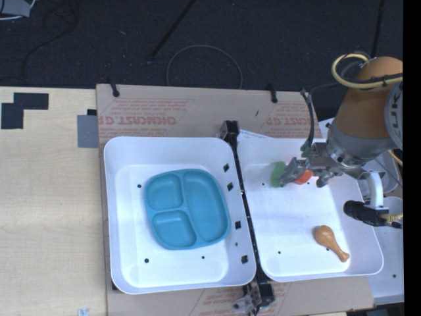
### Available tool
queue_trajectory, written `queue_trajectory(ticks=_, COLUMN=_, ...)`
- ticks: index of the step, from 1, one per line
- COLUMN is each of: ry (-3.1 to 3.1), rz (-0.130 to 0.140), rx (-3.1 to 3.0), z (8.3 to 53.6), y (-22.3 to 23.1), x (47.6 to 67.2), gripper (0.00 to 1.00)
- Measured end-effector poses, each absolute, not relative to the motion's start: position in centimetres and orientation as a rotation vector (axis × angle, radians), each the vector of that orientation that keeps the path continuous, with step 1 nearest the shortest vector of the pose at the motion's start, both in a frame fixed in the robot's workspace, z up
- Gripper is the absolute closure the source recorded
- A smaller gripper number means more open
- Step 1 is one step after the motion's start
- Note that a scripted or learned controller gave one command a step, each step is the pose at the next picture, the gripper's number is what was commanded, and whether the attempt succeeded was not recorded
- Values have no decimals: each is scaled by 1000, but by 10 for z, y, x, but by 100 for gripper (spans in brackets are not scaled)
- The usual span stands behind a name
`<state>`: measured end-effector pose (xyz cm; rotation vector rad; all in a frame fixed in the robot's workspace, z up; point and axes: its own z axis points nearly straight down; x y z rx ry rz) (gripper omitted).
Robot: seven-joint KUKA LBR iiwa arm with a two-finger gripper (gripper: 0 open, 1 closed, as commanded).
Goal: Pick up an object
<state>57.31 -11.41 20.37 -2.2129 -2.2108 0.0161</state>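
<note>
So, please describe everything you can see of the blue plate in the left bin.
The blue divided plate is a rounded rectangle in light blue, looking like smooth plastic. Raised ridges split it into three compartments: two smaller ones on the left and upper part, one larger on the right. It lies flat, right side up, slightly rotated, near the middle of the left white bin. It rests on the bin floor, clear of the walls; nothing lies in it.

Blue tray (185, 208) — left bin (125, 268), cardboard (177, 114)
</note>
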Motion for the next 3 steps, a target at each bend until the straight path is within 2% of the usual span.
queue_trajectory(ticks=1, ry=-2220, rz=3, rx=-2218, z=212, y=-114, x=576, gripper=0)
queue_trajectory(ticks=3, ry=-2218, rz=5, rx=-2218, z=125, y=-109, x=578, gripper=0)
